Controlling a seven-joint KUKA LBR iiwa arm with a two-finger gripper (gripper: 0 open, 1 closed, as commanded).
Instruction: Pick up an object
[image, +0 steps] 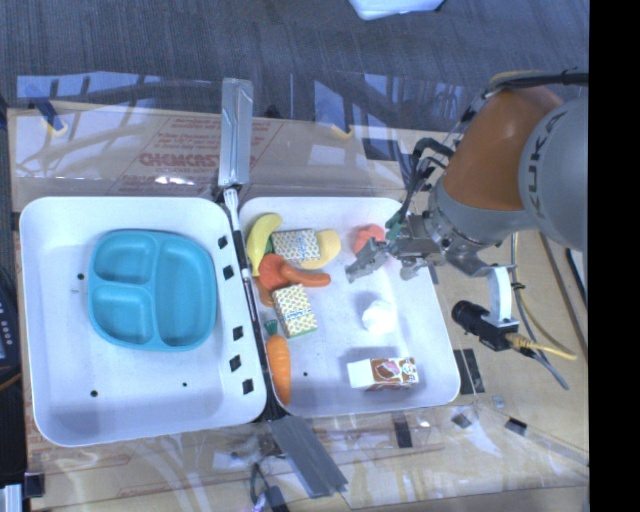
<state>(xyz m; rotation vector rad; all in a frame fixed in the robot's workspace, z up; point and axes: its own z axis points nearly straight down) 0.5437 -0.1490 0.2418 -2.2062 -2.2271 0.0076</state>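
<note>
I see my gripper (372, 258) hanging over the right bin (330, 390), near its far edge; finger state unclear.

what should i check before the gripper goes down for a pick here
1. Gripper over the right bin: ok.
2. Nothing between its fingers: ok.
3. Finger opening: cannot tell.
4. Clear target nearby: ok, the white ball lies alone, just below the gripper.
5. Orange-red item beside the gripper: cannot tell whether they touch.
6. Crowding at the bin's left side: not ok, the banana, patterned boxes and carrot lie packed together.
</note>
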